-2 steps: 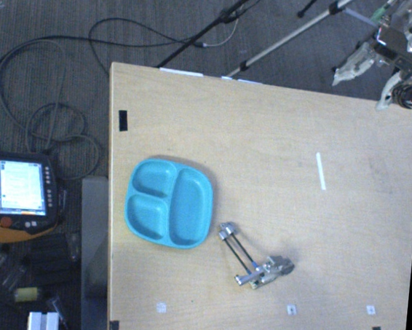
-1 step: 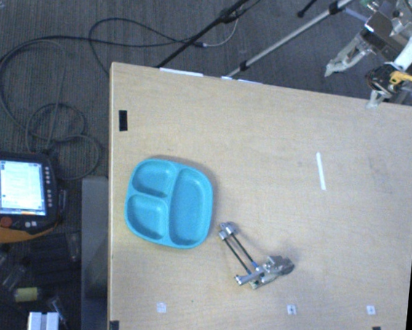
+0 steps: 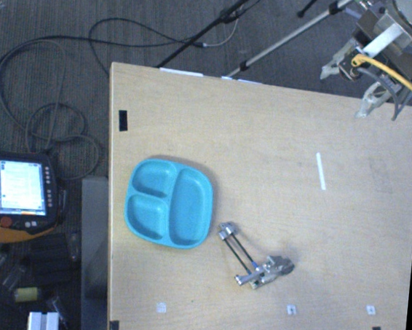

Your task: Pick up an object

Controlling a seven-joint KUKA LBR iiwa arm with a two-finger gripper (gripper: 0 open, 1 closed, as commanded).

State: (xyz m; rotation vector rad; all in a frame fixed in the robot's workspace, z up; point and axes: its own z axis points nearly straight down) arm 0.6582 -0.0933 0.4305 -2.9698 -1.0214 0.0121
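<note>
Pincer (image 3: 377,105) far right, grip state unreadable.
I see metal tool (image 3: 252,259) well nearer-left, lying diagonally beside blue plate (image 3: 170,203).

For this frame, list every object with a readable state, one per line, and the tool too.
blue divided plate: flat on the bench, right way up, nothing in its compartments.
metal clamp-like object: lying on its side, right of the plate, apart from it.
white stick: lying flat, alone.
tool: above the bench's far right edge, holding nothing.
handheld screen: lit.
</note>
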